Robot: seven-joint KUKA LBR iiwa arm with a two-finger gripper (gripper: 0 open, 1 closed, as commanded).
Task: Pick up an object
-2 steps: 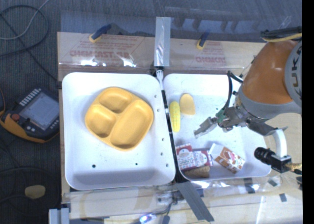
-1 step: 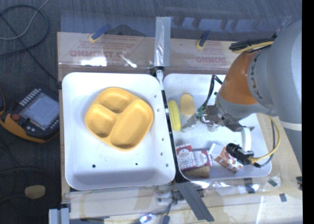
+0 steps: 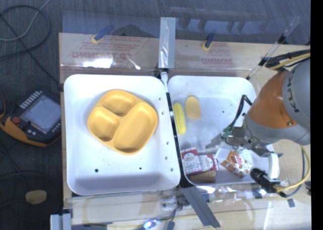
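In the right bin (image 3: 217, 88) lie several objects. A yellow corn cob (image 3: 178, 117) rests along the left wall. A pale yellow rounded piece (image 3: 192, 107) sits just right of it. A red and white box (image 3: 196, 163) lies at the front, partly over a brown item (image 3: 204, 176). A small red and orange packet (image 3: 236, 163) lies at the front right. My gripper (image 3: 231, 138) hangs over the right half of this bin, just above and behind the packet. The wrist hides its tips.
The left bin (image 3: 81, 173) holds a yellow three-compartment plate (image 3: 122, 120). A metal divider (image 3: 167, 47) stands behind the gap between the bins. The grey and orange arm (image 3: 277, 108) covers the right bin's right side. A pendant (image 3: 38, 118) lies on the floor at left.
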